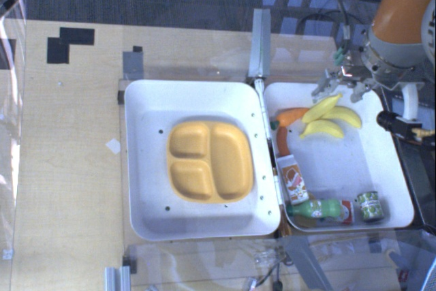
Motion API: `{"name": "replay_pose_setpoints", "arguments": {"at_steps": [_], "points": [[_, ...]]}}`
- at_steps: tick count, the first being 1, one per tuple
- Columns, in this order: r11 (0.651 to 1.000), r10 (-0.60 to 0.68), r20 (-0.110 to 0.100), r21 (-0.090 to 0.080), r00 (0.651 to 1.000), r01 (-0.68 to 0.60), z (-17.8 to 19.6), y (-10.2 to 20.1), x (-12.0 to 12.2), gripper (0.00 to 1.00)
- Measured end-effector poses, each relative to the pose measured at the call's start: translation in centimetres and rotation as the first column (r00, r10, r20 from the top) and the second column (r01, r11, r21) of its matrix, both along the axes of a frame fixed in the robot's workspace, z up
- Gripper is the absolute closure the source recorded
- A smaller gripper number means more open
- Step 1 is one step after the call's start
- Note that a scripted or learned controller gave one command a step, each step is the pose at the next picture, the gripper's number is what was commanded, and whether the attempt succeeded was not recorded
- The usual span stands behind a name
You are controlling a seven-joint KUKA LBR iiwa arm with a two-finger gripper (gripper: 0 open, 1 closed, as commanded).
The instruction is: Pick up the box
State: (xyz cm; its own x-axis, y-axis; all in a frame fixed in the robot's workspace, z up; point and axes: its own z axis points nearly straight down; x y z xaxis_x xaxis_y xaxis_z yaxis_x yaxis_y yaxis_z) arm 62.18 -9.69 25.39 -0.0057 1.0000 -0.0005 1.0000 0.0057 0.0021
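Box (293, 180), white and red with a picture on its face, lies flat against the left wall of the right bin (392, 167); we cannot read its print. We see a pale wooden counter (68, 146) with black tape marks at its far left, and dark ribbed flooring beyond. The left bin (143, 146) carries a yellow divided tray (210, 161). Around the box lie an orange object (286, 127) behind it, bananas (330, 120), a green bottle (319, 209) at its near end, and a small green can (368, 206). Our pincer (344, 78) hangs over the right bin's far rim, above the bananas, fingers spread apart on nothing.
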Motion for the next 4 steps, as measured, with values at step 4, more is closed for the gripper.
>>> {"name": "replay_pose_setpoints", "arguments": {"at_steps": [4], "points": [[0.952,-0.305,0.013,0.004,0.952,0.305,-16.5,-1.9,-11.5,0.0]]}}
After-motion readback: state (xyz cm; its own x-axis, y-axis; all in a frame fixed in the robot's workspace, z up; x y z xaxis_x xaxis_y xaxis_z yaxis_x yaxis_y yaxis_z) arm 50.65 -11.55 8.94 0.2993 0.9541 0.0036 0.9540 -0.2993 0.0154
